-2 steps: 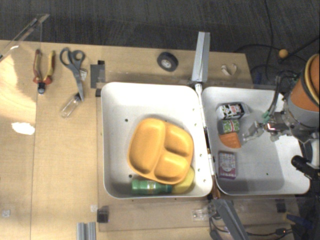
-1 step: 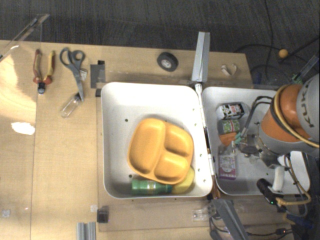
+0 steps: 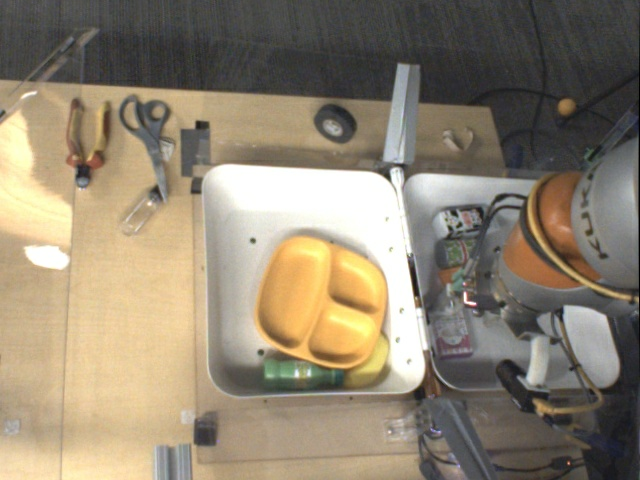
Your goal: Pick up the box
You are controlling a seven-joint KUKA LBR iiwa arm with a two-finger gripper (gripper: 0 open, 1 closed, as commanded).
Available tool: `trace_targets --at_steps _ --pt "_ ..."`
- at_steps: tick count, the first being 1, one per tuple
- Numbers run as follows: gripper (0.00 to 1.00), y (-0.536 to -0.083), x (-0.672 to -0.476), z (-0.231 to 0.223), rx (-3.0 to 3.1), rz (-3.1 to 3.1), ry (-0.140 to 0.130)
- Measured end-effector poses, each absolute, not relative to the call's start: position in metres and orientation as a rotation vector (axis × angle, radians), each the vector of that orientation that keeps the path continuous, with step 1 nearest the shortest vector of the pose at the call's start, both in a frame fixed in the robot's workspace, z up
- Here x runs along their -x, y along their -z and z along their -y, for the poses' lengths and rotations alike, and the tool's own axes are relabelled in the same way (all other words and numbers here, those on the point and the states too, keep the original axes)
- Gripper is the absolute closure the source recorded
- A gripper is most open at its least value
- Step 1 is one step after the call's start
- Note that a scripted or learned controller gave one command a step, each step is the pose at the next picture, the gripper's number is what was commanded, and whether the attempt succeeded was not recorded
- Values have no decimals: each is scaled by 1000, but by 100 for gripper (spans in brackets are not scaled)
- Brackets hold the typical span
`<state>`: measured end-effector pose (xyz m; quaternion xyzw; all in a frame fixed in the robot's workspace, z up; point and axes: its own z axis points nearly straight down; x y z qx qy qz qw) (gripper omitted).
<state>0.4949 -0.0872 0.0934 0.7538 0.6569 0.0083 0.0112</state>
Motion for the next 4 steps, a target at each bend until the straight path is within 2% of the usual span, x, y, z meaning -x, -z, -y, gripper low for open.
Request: trace_targets --at_steps 1,2,3,4 --pt "100 -107 -500 84 -2345 -2052 -43" --pt "100 -200 -516 116 -1920 -2478 -6" --pt "100 -224 -581 75 -1982 -2431 -6" --pt "100 -128 -596 104 -2232 -2169 -42"
